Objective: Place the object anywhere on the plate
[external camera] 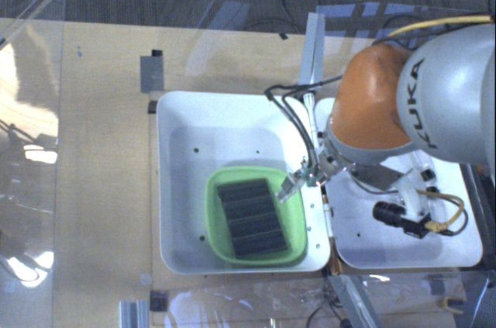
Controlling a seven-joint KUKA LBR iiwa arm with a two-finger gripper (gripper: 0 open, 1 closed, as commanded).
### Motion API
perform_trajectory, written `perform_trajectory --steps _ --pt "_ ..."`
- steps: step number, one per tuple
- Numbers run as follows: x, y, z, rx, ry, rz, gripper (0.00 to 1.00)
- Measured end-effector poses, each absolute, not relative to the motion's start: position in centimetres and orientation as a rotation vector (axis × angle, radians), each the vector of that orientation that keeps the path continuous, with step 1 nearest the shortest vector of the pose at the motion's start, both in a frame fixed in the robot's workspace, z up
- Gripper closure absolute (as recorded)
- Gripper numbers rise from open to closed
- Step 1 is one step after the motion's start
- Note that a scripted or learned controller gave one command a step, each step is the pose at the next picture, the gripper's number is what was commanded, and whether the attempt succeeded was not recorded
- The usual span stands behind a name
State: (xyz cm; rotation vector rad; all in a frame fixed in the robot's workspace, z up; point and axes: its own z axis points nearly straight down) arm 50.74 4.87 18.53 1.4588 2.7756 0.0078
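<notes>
A dark grey ridged rectangular object (249,218) lies flat on the green plate (211,214), running diagonally across its middle. The plate sits in the near right part of the left white bin (182,140). My gripper (294,184) hangs at the plate's upper right rim, just right of the object's far end, and it is small and partly hidden under the wrist. The arm's orange band (372,101) and grey body cover most of the right bin.
The right white bin (387,249) lies under the arm. A black connector (397,216) with a yellowish cable (453,214) hangs from the wrist above it. Black cables (291,109) cross the wall between the bins. Wooden bench surrounds the bins on the left.
</notes>
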Motion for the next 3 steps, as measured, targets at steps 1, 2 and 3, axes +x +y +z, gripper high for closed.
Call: perform_trajectory --steps 1,2,3 --pt "51.0 5.0 19.7 1.455 2.772 0.016 1.00" --pt "51.0 5.0 19.7 1.455 2.772 0.016 0.00" --pt "51.2 5.1 20.8 1.449 2.769 0.023 1.00"
